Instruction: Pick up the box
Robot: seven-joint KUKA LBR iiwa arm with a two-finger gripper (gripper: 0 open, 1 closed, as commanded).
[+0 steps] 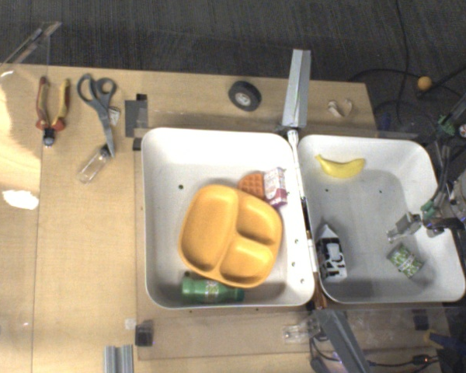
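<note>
While too small to read as apart or together at the jaws, poised low as gripper (405, 226) in right bin (373, 150), presumably for a descent. Just beside, nearer the camera: green-and-white box (406, 261), tilted, untouched. Well left, black-and-white carton (332, 257) against the wall.

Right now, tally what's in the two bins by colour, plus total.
Yellow: 2, tray, banana
Green: 2, bottle, small packet
Orange-brown: 1, waffle
Pink and white: 1, wrapper
Black and white: 1, box
Total: 7
</note>
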